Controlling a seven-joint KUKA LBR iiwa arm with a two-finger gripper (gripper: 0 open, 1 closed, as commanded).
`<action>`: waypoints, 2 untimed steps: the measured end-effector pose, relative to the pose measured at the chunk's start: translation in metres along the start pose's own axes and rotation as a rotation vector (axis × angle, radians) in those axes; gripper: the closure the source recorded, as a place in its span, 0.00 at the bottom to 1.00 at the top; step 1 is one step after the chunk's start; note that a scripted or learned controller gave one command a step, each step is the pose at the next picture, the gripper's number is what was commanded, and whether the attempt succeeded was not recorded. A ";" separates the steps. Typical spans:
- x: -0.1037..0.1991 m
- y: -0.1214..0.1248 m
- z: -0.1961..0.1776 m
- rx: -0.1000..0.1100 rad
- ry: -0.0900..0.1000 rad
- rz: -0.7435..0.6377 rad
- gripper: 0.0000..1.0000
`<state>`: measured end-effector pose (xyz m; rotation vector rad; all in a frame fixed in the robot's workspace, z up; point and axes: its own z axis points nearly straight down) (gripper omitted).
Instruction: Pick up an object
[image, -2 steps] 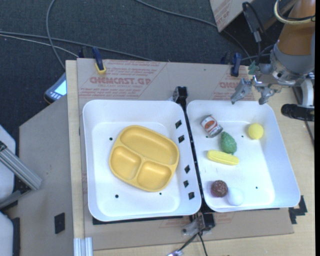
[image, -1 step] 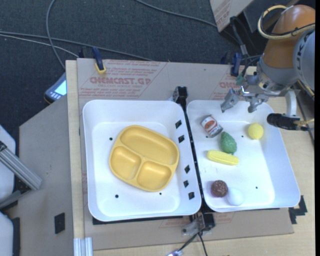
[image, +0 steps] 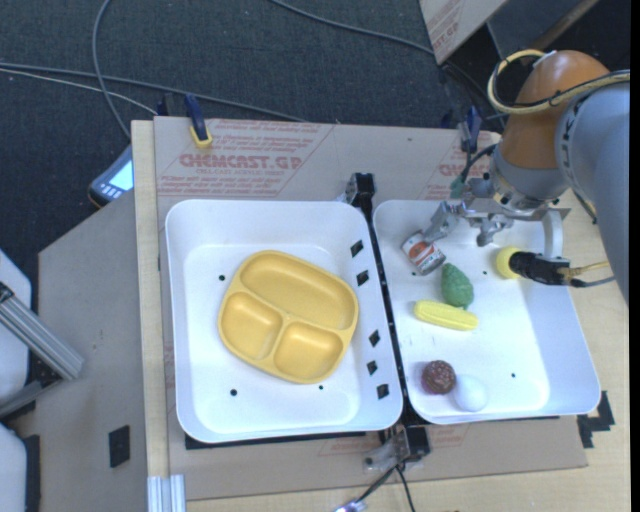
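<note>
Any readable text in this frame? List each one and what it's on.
"CHEMCAST GP", large red print, on the brown protective sheet under the bins.
Smaller red lines below it on the same sheet: too blurred to read.
More red print on the sheet near the right bin: partly hidden, unreadable.
Label on the small can: too small to read.

1. Board under the bins (image: 250, 160): red print "CHEMCAST GP" in large letters, at about 11 o'clock from the left bin (image: 190, 300). Smaller red lines run above and below it; too small to read.
2. Same board, about 12 o'clock of the right bin (image: 570, 350): more red print, partly covered by the arm; not legible.
3. Small can (image: 424, 252) at the 10 o'clock corner of the right bin: red and white label, wording too small to read.
4. Cardboard box (image: 455, 22) at the top edge, about 1 o'clock of the view: dark marks on its face, not readable.
</note>
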<state>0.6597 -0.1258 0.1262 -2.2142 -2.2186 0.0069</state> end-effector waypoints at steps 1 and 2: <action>-0.003 0.005 0.016 -0.023 -0.006 0.002 0.00; -0.001 0.002 0.012 -0.012 -0.003 0.001 1.00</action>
